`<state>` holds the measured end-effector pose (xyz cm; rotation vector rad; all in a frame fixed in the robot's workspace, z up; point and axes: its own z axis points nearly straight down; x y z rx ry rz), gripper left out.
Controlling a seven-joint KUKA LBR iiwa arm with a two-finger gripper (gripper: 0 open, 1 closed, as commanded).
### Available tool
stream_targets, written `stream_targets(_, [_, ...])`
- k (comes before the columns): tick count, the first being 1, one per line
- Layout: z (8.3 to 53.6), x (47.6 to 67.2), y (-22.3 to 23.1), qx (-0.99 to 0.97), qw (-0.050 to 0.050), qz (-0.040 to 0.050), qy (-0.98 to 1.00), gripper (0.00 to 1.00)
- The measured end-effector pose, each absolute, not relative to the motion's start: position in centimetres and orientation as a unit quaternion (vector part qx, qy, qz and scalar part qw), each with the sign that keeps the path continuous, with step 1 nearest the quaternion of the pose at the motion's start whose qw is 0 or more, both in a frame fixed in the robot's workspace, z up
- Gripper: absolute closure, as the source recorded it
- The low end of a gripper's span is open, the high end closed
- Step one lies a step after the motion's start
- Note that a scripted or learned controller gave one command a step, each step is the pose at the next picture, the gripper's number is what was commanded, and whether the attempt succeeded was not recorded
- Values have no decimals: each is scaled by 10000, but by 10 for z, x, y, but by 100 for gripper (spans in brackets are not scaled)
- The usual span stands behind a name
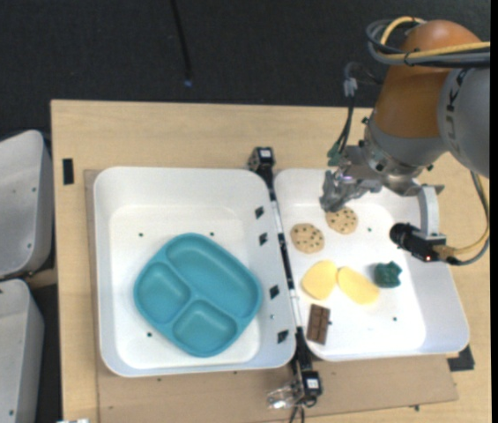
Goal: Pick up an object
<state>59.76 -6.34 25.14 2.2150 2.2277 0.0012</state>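
Note:
My gripper (337,199) hangs low over the back of the right bin (407,329), its tips just above the upper cookie (344,221). A second cookie (306,236) lies to the left of that one. Two yellow chip-like pieces (320,279) (358,285) lie side by side in the bin's middle. At the front left of that bin sits a brown chocolate bar (318,322). A small dark green object (389,274) rests toward the right. Nothing shows between the gripper's tips.
The left bin (116,210) holds a blue divided plate (197,293). A raised divider (277,245) with black clips separates the two bins. The wooden bench (72,130) surrounds them.

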Motion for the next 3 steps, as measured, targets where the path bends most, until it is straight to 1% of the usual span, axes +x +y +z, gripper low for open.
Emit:
stream_targets(1, [255, 586, -21, 7051, -3, 3, 7091, 100])
stream_targets(2, [257, 575, 38, 7043, -8, 5, 7099, 100])
stream_targets(3, [256, 558, 86, 7045, -12, 0, 7097, 100])
